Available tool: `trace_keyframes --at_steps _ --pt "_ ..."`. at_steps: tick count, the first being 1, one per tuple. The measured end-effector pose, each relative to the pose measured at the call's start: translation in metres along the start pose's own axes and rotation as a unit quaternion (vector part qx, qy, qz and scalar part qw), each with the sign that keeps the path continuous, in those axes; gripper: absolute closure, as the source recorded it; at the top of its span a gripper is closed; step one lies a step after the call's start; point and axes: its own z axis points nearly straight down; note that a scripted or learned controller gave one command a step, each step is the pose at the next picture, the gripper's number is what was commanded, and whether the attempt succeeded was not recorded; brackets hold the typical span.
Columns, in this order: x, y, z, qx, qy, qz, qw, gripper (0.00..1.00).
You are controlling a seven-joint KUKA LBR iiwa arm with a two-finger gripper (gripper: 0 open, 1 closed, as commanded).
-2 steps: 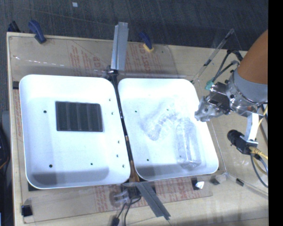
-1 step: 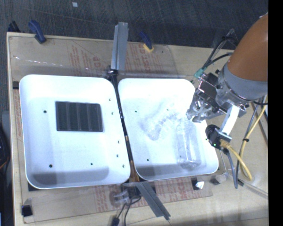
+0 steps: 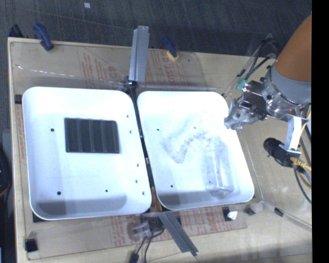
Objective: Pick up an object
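faint red print on bench (image 3: 126, 232), unreadable

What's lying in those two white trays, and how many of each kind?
Dark ribbed rectangular pad, left bin: 1
Clear plastic bottle, right bin: 1
Clear crumpled plastic piece, right bin: 1
Total: 3

A clear plastic bottle (image 3: 218, 169) lies flat in the right bin (image 3: 153, 147).
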Motion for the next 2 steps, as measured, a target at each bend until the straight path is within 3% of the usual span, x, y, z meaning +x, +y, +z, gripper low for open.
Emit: trace_keyframes --at_steps 1,2 --pt "-0.021 -0.001 0.039 0.001 0.000 -0.190 0.9818 1.00" --pt "-0.026 0.018 0.078 0.003 0.001 -0.059 0.9982 1.00"
